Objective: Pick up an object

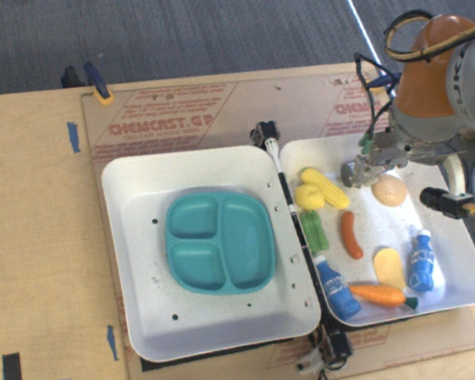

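A: Nearest target? Egg (389, 190), pale tan, near the back of the right bin (474, 281), just beside the gripper (363, 170).

B: Smooth and rounded, so probably slippery. Likely a light, hollow plastic toy, stiff rather than soft. Best pinched across the middle, where widest; off-centre, liable to squirt out.

A: Gripper state?

B: Hard to say. Low over the bin's back part, between the corn (326, 187) and the egg, but fingertips too small and dark here to call wide or narrow. Nothing visibly between them.

A: Easier choices?

B: Sausage (351, 236), red and slim, lying clear in the middle, simple to grip across the short side. Carrot (377, 295) at the front rim, tapered. Two blue bottles (420, 263), one against the bin's left wall. Left bin (132, 239) with a teal divided plate (220, 240), too broad and flat for two fingers.
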Robot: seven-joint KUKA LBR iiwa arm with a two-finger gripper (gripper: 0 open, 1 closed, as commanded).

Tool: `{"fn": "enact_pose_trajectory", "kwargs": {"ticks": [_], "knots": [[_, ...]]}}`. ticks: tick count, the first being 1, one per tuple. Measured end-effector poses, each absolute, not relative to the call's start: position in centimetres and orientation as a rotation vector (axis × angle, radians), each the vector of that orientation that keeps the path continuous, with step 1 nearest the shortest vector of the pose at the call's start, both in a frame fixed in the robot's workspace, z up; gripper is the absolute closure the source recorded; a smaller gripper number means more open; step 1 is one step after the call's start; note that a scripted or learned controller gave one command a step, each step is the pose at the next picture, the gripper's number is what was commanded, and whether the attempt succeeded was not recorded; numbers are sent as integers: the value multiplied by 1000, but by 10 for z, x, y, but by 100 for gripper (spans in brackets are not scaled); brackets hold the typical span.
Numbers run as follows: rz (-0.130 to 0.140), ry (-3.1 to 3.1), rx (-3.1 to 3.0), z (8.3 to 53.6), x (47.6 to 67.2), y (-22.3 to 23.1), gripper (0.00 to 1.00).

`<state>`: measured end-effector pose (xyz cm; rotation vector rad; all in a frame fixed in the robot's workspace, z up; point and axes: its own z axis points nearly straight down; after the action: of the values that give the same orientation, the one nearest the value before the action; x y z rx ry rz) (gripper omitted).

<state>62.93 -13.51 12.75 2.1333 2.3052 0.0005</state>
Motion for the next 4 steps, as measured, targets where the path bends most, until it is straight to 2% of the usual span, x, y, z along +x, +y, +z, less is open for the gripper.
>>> {"fn": "enact_pose_trajectory", "kwargs": {"ticks": [1, 2, 3, 4], "knots": [[0, 2305, 2134, 127, 629, -135, 0], [0, 2360, 2074, 85, 667, -179, 0], [1, 2669, 1658, 85, 614, -170, 0], [3, 2588, 1779, 86, 541, -133, 0]]}}
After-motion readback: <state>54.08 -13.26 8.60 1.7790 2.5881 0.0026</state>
